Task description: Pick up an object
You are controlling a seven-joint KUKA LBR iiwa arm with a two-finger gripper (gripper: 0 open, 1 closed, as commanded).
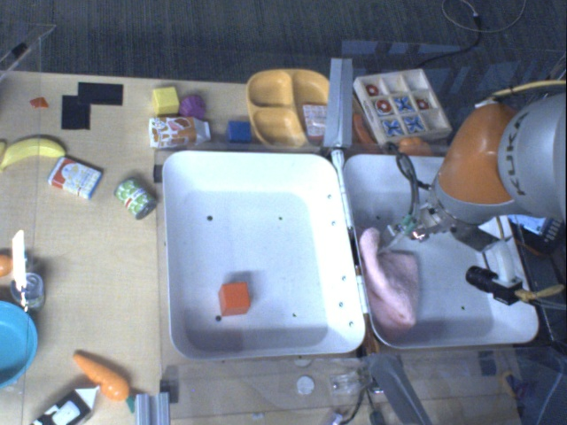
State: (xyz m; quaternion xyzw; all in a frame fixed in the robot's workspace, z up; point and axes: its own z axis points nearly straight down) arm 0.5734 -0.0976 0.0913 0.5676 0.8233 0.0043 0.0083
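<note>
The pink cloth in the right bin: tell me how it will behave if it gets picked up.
The pink cloth lies crumpled in soft folds, so it will probably sag and drape from any pinch. It looks light. It rests against the right bin's left wall, so a push would likely bunch it rather than slide it.

Using the left white bin (177, 264) as the landmark, a yellow divided dish (282, 106) is sitting just behind its far rim, with a blue cube (238, 131) and a small printed box (178, 132) lying beside that dish. A yellow block (165, 100) and a purple piece (193, 106) are resting farther back. A banana (31, 151), a carton (74, 178) and a small can (135, 197) are lying to the bin's left. A carrot (102, 375) is lying near its lower left corner.
</note>
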